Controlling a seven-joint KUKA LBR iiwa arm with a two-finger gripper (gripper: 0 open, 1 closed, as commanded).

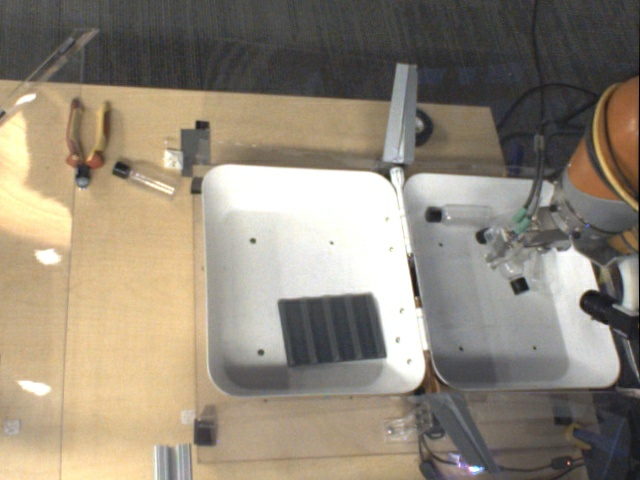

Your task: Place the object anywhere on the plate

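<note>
A dark ridged rectangular plate [331,329] lies flat in the front half of the left bin [240,218]. My gripper [504,251] hangs low over the middle of the right bin [470,348], far to the right of the plate. A small black object [519,286] lies on the bin floor just below and slightly right of the gripper. It looks apart from the gripper. A second small black piece [433,214] sits near the right bin's back left corner.
The divider between the two bins [410,278] lies between the gripper and the plate. A metal post [402,113] rises behind the bins. Pliers [85,138] and a small vial [145,177] lie on the wooden bench at the far left. Cables trail at the right.
</note>
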